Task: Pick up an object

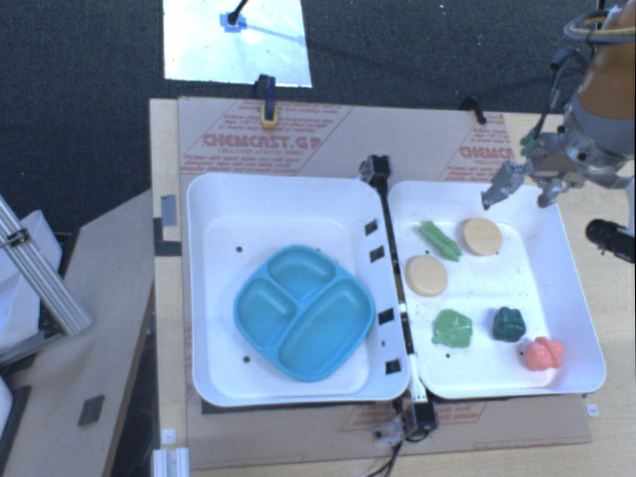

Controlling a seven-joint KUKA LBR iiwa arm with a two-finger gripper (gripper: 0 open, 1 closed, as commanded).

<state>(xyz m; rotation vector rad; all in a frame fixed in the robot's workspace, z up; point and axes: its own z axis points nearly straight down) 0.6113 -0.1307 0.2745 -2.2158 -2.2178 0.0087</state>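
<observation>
Jaws: the jaws (523, 192) look released, two prongs spread apart with nothing between them, though the view is small; they hover at the upper right of the frame over the right bin's far rim.
Left bin (214, 217): blue divided plate (303, 311), lying flat.
Right bin (581, 306): loose candidates scattered apart for easy picking: green bean (438, 239), two tan discs (426, 274) (482, 237), green lump (452, 328), dark green piece (508, 323), pink toy (542, 353).

**Workshop setting seen from above**

A dark, speckled carpet (417, 38) covers the floor. A pale wooden surface (164, 167) sits on it, topped with a printed cardboard sheet (298, 132) — red lettering visible. A shiny metal plate (258, 48) lies beyond on the carpet.
</observation>
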